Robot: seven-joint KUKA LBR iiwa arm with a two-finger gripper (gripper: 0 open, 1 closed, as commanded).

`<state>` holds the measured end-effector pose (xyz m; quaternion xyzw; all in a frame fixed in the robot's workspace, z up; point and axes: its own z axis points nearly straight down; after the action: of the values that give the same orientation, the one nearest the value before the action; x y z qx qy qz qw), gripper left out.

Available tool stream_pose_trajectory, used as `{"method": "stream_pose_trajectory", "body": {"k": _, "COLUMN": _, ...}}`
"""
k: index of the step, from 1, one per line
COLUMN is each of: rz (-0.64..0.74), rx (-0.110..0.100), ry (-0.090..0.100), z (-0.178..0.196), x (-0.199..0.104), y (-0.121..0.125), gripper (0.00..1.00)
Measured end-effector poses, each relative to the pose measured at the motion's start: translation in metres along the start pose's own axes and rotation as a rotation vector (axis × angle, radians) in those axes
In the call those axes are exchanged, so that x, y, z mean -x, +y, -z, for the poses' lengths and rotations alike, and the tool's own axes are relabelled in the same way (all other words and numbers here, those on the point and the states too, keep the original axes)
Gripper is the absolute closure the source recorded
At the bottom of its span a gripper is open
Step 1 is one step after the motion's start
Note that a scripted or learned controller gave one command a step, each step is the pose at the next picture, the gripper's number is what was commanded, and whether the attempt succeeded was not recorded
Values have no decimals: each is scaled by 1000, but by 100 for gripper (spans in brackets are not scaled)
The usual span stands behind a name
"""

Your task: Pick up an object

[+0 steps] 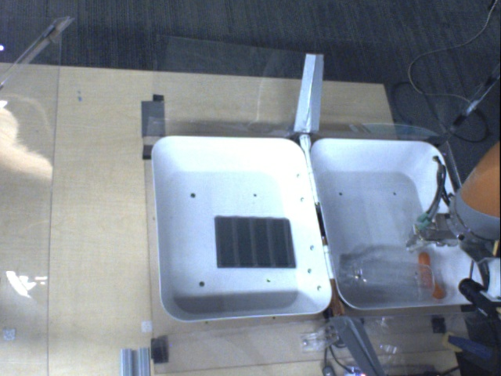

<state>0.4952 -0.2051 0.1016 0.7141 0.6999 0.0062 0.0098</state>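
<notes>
Lying in the right bin (368,171), an orange object (427,271).

One fixed camera, mounted above the bench (86,210), looking down at a slant. Far enough off to take in both white bins whole: left bin (180,163), right bin (368,159), plus a strip of dark carpet beyond the bench's far edge. The arm (481,194) enters at frame right, over the right bin's outer wall; the left bin lies well away from it.
</notes>
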Motion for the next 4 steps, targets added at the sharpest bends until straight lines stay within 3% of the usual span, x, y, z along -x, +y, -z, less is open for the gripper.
{"method": "stream_pose_trajectory", "body": {"k": 1, "rz": 55, "rx": -4, "ry": -5, "z": -10, "x": -28, "y": -4, "gripper": 100}}
{"method": "stream_pose_trajectory", "body": {"k": 2, "rz": 59, "rx": 3, "ry": -6, "z": 1, "x": -29, "y": -1, "gripper": 100}}
{"method": "stream_pose_trajectory", "body": {"k": 3, "rz": -196, "rx": -4, "ry": -2, "z": -10, "x": -78, "y": 16, "gripper": 100}}
{"method": "stream_pose_trajectory", "body": {"k": 4, "rz": -196, "rx": -5, "ry": -1, "z": -11, "x": -78, "y": 16, "gripper": 0}}
